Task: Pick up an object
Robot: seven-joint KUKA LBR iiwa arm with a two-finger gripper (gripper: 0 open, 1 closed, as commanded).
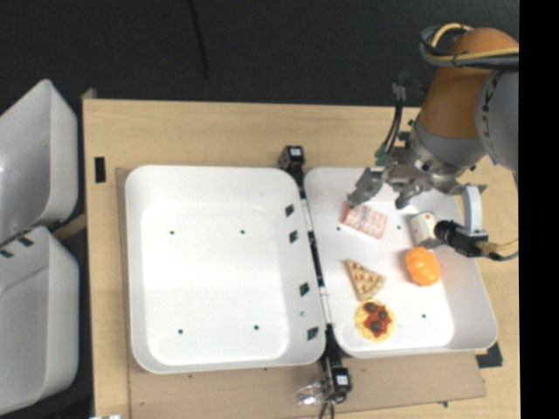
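My gripper (383, 195) hangs over the far part of the right bin (467, 308), its two fingers spread open with nothing between them. Just below and slightly left of it lies a pink and white packet (367, 223); the left fingertip (357, 196) is at the packet's far left corner. Nearer the front are an orange fruit (423, 266), a toy pizza slice (363, 278) and a round yellow tart with dark berries (375, 319).
The left bin (140, 260) adjoins the right one, with black clips (307, 234) along the shared rim. White moulded shapes (31, 155) stand off the bench at the far left. The wooden bench (218, 133) borders the bins.
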